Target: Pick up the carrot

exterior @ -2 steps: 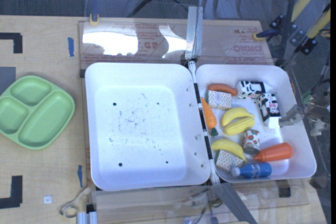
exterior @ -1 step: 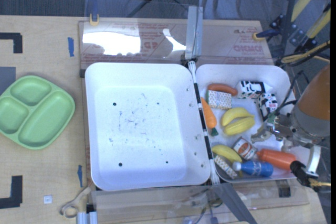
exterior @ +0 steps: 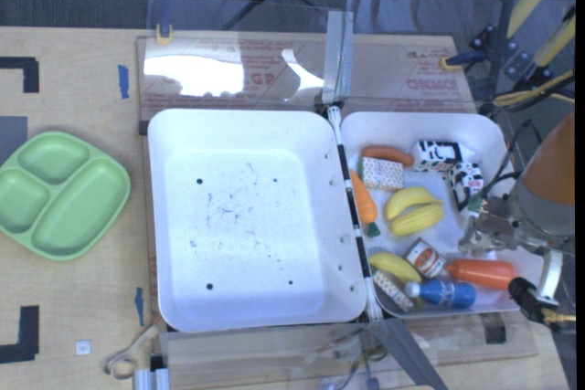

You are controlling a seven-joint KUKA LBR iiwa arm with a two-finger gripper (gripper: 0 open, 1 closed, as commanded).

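The carrot is orange with a green tip. It lies lengthwise along the left wall of the right bin, its green end pointing toward the front. My gripper hangs over the right side of that bin, above an orange bottle and well to the right of the carrot. Yellow bananas lie between the gripper and the carrot. Nothing shows in the gripper's grasp.
The right bin also holds a red sausage, a cracker box, a black-and-white cow toy, a small can, another banana and a blue bottle. The left bin adjoins it. A green divided plate sits far left.
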